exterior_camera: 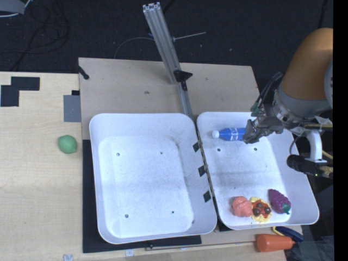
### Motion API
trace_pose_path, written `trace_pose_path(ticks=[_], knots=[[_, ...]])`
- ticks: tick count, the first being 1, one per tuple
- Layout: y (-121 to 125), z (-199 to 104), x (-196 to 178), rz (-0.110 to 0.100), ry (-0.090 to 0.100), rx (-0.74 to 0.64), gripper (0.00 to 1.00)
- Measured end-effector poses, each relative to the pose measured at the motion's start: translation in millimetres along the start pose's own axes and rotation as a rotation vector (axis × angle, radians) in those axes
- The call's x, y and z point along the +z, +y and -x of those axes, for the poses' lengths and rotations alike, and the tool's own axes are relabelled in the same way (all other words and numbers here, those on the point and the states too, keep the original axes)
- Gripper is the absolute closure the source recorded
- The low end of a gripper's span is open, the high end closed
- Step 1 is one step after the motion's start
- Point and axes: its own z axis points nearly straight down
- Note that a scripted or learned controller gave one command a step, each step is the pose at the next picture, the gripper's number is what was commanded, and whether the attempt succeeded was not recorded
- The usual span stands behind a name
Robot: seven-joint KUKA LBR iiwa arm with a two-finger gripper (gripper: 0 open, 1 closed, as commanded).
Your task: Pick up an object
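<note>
Reaching stage; gripper low over blue bottle at right bin's far edge; grip unclear; next, lifting.

A blue bottle with a white cap lies on its side near the back of the right bin. A pink toy, a yellow-and-red toy and purple grapes sit together near its front edge.

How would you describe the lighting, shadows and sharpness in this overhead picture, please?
In the camera view, light is even, with a soft shadow inside the left bin along its upper and left walls; the background above the bench is very dark; the image is slightly soft, so the gripper at the blue bottle and the small toys lack fine detail.
</note>
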Motion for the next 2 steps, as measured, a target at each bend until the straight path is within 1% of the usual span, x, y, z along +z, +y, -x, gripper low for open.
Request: trace_pose_path(ticks=[1,2], knots=[[10.0,-41.7,8.7,-0.001,0.000,0.001,1.00],[26.4,-90.0,25.2,-0.002,0.000,0.001,1.00]])
